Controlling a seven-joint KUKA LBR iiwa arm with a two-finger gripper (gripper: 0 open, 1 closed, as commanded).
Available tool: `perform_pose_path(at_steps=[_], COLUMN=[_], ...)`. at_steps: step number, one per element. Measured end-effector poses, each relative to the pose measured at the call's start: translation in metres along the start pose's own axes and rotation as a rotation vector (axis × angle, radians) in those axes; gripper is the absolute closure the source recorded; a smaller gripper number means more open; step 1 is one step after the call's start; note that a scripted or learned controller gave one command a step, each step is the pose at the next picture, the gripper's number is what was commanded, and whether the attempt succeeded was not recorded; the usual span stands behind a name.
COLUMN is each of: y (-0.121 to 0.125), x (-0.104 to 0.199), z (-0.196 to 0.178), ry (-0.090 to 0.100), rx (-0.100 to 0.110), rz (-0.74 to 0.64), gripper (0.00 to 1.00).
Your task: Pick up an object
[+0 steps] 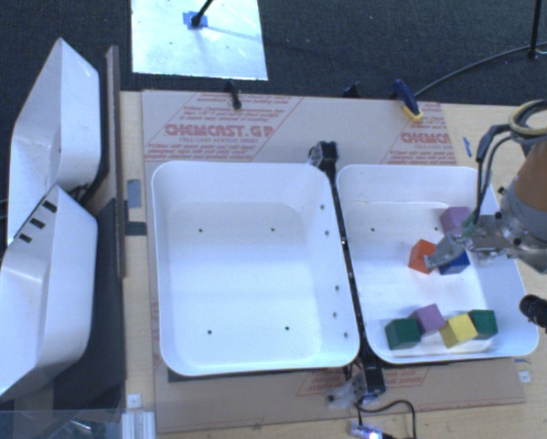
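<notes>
Inside right bin [383, 190], end effector [449, 248] over blue block [455, 263].

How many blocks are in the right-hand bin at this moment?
7: purple block, orange block and blue block by the gripper; dark green, purple, yellow, green along the near wall. More may be hidden.

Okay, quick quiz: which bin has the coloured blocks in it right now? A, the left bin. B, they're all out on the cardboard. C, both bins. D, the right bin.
D: the orange block, blue block and the row of green, purple and yellow blocks all lie inside the right bin, where the hand is reaching.
</notes>
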State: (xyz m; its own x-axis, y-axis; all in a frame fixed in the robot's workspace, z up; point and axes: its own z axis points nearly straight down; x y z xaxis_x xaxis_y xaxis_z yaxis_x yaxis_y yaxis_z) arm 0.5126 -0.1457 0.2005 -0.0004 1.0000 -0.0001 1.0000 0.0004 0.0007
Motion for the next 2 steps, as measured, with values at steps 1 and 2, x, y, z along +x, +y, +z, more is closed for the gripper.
perform_pose_path(at_steps=[1, 2], y=[0.0513, 0.0516], x=[0.0027, 0.0029], z=[0.1012, 0.0918], ry=[-0.001, -0.001], rx=[-0.006, -0.006], rz=[0.000, 0.000], gripper=[0.00, 1.00])
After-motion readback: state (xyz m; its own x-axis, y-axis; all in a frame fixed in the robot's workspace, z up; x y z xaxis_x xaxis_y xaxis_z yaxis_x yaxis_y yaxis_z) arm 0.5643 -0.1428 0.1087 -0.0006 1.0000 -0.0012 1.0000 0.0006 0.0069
